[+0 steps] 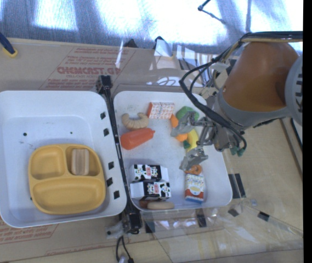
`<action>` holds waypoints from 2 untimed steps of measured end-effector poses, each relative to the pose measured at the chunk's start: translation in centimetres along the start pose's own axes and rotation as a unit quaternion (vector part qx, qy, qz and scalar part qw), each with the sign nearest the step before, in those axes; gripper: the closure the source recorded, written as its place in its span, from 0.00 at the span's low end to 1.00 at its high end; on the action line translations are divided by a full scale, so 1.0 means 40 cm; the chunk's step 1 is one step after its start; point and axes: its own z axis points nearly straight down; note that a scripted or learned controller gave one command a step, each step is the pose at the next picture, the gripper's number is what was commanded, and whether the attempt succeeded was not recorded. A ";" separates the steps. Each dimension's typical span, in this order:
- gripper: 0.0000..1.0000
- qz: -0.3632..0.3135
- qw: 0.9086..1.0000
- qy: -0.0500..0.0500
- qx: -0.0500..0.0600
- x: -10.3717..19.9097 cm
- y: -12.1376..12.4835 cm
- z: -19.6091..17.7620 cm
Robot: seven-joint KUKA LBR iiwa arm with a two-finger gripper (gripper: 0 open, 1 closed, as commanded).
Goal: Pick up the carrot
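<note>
Gripper [193,159] of the grey arm, finger state indiscernible; orange tapered plastic carrot [137,138] lies left of it, long axis roughly left-right.

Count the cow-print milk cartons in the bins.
2. Both lie in the right bin near its front left corner: one cow-print carton, the other just below it. More could hide under the gripper.
</note>
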 end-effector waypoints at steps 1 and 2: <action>0.00 0.002 1.000 0.000 -0.001 -0.125 -0.117 0.078; 0.00 -0.059 0.998 -0.001 -0.001 -0.210 -0.136 0.438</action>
